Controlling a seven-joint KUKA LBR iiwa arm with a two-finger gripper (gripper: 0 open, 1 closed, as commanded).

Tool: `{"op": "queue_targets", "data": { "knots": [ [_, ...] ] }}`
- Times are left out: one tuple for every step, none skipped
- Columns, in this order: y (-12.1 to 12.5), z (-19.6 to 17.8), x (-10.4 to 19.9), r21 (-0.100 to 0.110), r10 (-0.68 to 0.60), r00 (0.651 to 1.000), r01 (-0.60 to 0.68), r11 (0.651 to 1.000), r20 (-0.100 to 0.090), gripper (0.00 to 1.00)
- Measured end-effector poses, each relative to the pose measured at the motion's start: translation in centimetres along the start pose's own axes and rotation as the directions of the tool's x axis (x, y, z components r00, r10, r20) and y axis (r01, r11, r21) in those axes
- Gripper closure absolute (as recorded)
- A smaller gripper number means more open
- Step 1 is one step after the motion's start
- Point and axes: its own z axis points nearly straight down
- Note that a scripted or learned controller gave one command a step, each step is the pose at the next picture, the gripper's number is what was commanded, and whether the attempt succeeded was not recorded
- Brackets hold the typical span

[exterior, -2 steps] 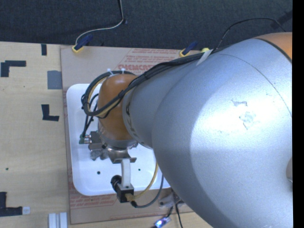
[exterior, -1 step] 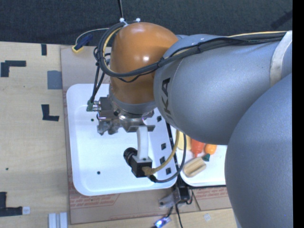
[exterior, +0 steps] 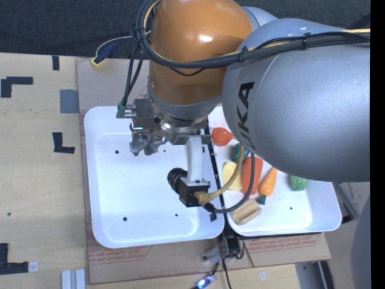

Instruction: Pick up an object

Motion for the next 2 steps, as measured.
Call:
{"op": "queue_targets", "data": {
  "knots": [
    [-0.3, 10.1, -0.1, 0.015, 0.003, 1.0, -0.003, 1.0, 0.008, 1.0],
    [-0.2, 8.6, 0.0, 0.01, -0.002, 1.0, 0.001, 1.0, 0.005, 1.0]
  ]
}}
